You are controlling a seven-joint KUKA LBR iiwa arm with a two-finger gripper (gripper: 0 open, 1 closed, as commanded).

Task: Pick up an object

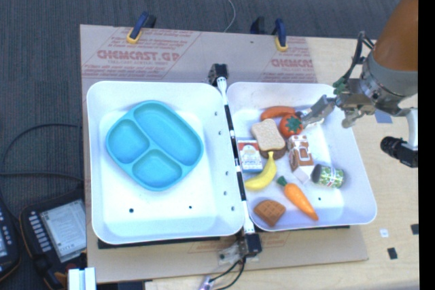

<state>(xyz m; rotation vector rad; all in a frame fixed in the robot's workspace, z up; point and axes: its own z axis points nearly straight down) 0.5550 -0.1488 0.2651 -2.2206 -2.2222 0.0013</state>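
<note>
The right bin (357, 166) holds several toy foods: a bread slice (267, 136), a red tomato (292, 123), an orange sausage (277, 112), a small milk carton (250, 156), a banana (264, 174), a carrot (299, 200), a green can (328, 176), a red-and-white box (300, 151) and a brown waffle (270, 212). My gripper (333, 115) hangs over the bin's upper right part, just right of the tomato. It is open, its two fingers spread apart with nothing between them.
The left bin (102, 200) carries a blue divided plate (154, 144). A black ridge (231, 139) joins the two bins. Clamps (279, 35) hold the cardboard sheet at the back. A pendant (54, 231) lies at the lower left.
</note>
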